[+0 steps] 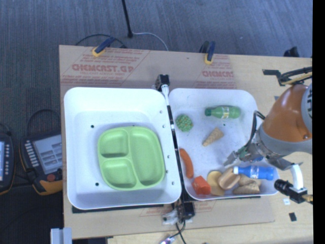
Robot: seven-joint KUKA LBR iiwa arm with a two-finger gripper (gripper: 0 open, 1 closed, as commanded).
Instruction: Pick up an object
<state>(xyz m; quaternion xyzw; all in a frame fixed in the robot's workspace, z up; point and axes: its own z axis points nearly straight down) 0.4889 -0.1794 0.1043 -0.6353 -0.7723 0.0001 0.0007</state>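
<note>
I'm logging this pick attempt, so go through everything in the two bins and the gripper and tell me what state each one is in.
Green divided plate: flat in the left bin, nothing in its compartments.
Green bottle: lying on its side, right bin.
Blue bottle: lying on its side, beside the gripper.
Ice cream cone: lying down.
Green ball: resting near the divider.
Orange sausage: lying flat.
Red block: resting at the front wall.
Gripper: low in the right bin.

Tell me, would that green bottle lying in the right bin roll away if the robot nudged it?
Probably. The green bottle lies on its side on the bin floor with open space around it, so it could roll. Its smooth rounded body may slip between fingers. It looks small, likely light.
</note>
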